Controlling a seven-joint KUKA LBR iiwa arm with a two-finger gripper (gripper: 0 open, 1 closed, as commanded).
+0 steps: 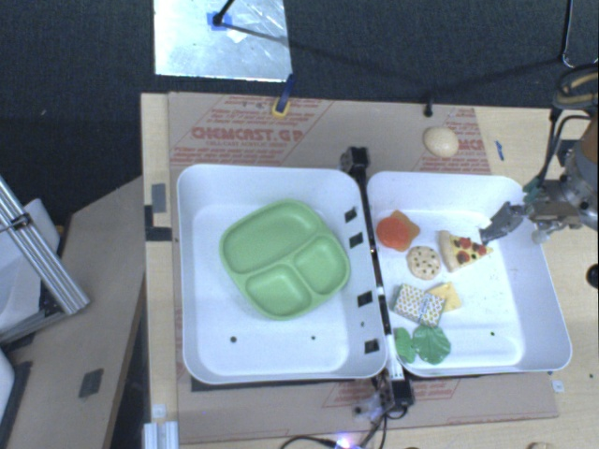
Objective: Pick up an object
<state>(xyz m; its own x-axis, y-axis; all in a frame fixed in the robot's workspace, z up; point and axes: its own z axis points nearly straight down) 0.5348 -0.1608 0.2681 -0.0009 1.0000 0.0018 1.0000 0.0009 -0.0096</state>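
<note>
The right bin (533,330) holds several toy foods: an orange-red piece (398,229), a round cookie (424,263), a pizza slice (463,250), a checkered cracker (417,303) beside a yellow cheese piece (445,295), and a green leafy piece (423,344). My gripper (499,223) reaches in from the right, its tip just right of and slightly above the pizza slice. Nothing shows between its fingers.
A green three-compartment plate (284,259) lies in the left bin (201,344). A beige egg-shaped object (441,140) rests on the cardboard behind the right bin. A black divider (370,260) runs between the bins. A silver sheet (223,26) lies at the back.
</note>
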